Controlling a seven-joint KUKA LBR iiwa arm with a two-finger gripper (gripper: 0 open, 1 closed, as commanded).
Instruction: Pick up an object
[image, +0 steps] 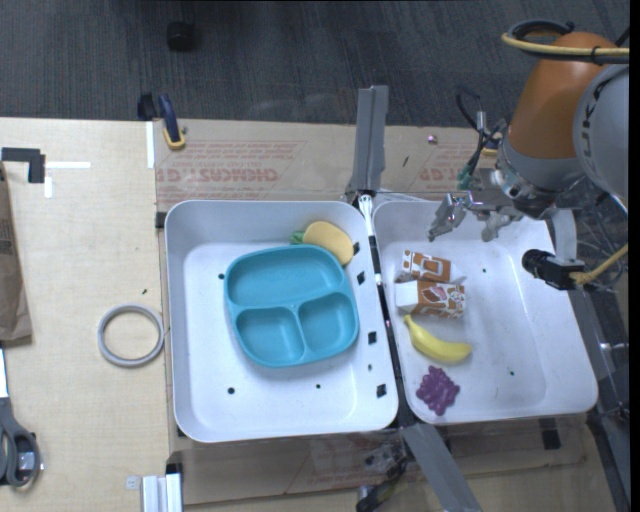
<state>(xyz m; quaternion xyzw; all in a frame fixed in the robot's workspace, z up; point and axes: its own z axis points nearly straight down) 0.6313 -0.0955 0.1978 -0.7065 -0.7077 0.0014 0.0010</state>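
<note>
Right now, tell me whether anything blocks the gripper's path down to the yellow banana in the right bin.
Partly: the orange-and-white carton lies between the gripper and the yellow banana, touching the banana's upper end.

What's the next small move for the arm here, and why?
Probably shift the tool toward the view's lower left and lower it over the brown-and-white carton. The tool hangs open near the far edge of the right white bin, holding nothing, and the carton is the nearest item, ahead of the yellow banana.
</note>
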